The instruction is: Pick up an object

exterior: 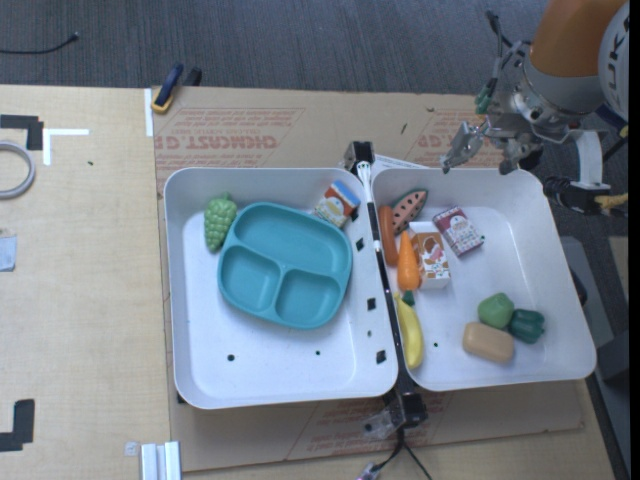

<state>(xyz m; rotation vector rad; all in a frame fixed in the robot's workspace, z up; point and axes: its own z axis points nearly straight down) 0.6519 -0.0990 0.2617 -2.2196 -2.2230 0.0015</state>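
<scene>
We take the flat brown cardboard sheet [230, 128] with red mirrored print as our landmark; it lies on the pale wooden counter [80, 318]. At its far left corner we see a small blue and yellow tool [167, 86]. Well to its left we see a grey ring [14, 171] at the counter's edge, near black tape marks [24, 130]. Beyond it we see dark grey carpeted floor [300, 18].
</scene>
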